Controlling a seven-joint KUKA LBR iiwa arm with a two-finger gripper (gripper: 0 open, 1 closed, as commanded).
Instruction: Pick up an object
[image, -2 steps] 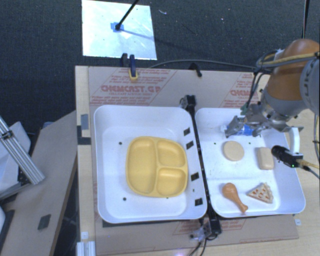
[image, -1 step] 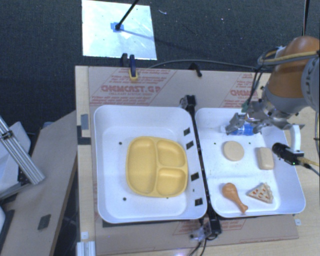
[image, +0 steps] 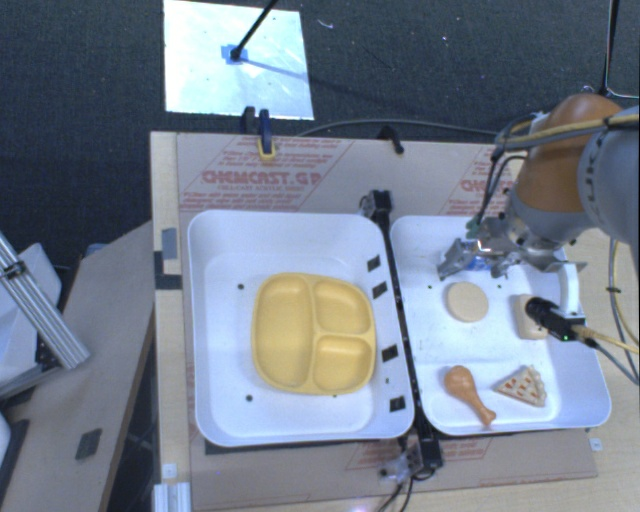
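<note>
**Over the right bin, nothing held that I can make out**

My arm (image: 565, 165) reaches in from the right, its orange band rounded above the wrist, and my gripper (image: 478, 257) hangs low over the upper part of the right bin (image: 425, 235). It points toward the left of the view, and its metal tip sits just above the round tan disc (image: 466, 301), near it but apart from it as far as I can judge. I cannot tell how wide the gripper stands; the metal parts blur together from this height, and I see no object caught in it.

The things I could pick all lie in the right bin. The round tan disc rests near the bin's middle. Below it, toward the near edge, lies a toy drumstick (image: 469, 392), its thick end up-left and its thin end down-right. Just to the right of that sits a toy wedge (image: 522, 386) shaped like a slice, tan with a lighter patterned face. At the bin's right side a pale block (image: 527, 318) is partly covered by a black piece of my rig.

The left bin (image: 225, 250) holds a yellow divided plate (image: 312, 332) with three compartments, lying flat near its centre. Both bins sit side by side on the desk (image: 260, 165), touching along a dark seam.
</note>
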